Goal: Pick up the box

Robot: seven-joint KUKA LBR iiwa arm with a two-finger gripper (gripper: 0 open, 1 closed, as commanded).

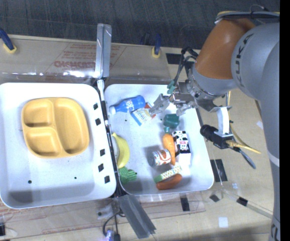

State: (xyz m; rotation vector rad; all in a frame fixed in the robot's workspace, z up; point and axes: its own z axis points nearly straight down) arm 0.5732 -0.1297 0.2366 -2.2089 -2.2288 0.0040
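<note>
1. Overhead, the grey arm (pixel 245 49) with its orange band reaches in from the right, and its gripper (pixel 171 102) hangs over the upper part of the right bin (pixel 200 179).
2. Whether the jaws are open or closed cannot be told from this slant, and nothing can be seen clamped between them.
3. Just below the jaws sits a small teal cup (pixel 171 120).
4. Below that again lies the box (pixel 182 147), a small carton printed with black and white cow patches, lying lengthwise near the bin's right wall, well clear of the jaws.
5. An orange carrot (pixel 169 144) lies against the box's left side, with a small can (pixel 161 157) beside it and a hot dog (pixel 168 178) lower down.
6. Left of the jaws lie a blue bottle (pixel 127 105) and a small white packet (pixel 140 115).
7. Farther down-left, a banana (pixel 121 151) and a green toy (pixel 127 174) rest by the bin's left wall.
8. Well apart to the left, the left bin (pixel 14 185) holds a yellow divided plate (pixel 54 125).
</note>
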